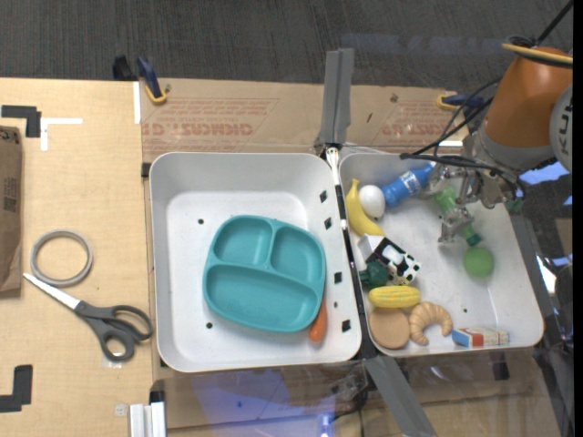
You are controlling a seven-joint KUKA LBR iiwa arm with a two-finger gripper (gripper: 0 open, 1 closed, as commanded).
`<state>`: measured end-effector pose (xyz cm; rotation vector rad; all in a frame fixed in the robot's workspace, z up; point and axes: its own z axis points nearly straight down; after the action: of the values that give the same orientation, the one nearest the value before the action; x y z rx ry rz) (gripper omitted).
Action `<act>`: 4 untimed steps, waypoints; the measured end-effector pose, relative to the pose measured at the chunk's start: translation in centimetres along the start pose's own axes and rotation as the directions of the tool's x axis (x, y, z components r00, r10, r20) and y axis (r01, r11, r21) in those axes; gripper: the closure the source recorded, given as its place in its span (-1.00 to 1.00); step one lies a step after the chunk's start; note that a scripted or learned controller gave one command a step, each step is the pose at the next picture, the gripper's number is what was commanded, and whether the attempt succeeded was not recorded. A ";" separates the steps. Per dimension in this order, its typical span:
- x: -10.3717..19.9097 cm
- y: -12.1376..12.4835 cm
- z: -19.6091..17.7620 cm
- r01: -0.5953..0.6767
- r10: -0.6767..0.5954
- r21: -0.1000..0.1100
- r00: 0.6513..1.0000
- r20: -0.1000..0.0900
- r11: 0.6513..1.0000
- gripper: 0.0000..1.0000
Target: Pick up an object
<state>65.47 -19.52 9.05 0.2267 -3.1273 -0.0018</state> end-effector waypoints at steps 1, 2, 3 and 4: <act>-0.3 0.0 -1.3 0.000 0.000 0.004 1.000 0.014 1.000 1.00; 0.1 -0.2 -1.0 -0.002 0.002 0.001 1.000 -0.004 1.000 -1.00; 0.0 -0.8 0.0 -0.027 0.027 -0.004 1.000 -0.008 1.000 -1.00; 1.1 0.1 -0.3 -0.080 0.080 0.001 0.997 0.010 0.997 -1.00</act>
<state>64.41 -19.59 9.35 0.1010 -3.1441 -0.0005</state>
